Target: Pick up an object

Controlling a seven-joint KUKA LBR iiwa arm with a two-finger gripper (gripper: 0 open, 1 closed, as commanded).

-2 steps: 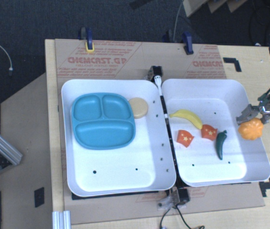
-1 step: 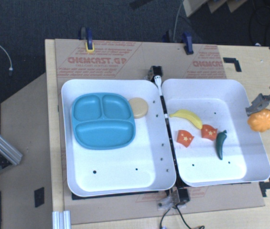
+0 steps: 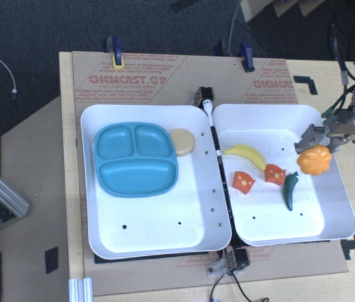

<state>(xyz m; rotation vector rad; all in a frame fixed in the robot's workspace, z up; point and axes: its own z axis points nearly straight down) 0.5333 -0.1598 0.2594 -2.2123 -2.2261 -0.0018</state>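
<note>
Camera view: two white bins side by side on the bench, the left bin [image 3: 102, 168] holding a blue divided plate [image 3: 136, 158] with a pale round disc [image 3: 182, 141] touching its right edge. The right bin [image 3: 271, 121] holds the candidates: a yellow banana [image 3: 246, 154], an orange pepper [image 3: 315, 160] at the bin's right side, a green chilli [image 3: 289, 189], and two small red pieces [image 3: 275, 173] near the middle. The gripper [image 3: 318, 145] sits directly over the orange pepper, its grey fingers spread to either side of the top of it (contact not clear from this angle). Judged step: closing in for the grasp, not yet lifted. Next move calls for squeezing firmly on the rounded pepper, then a straight lift clear of the bin wall.
</note>
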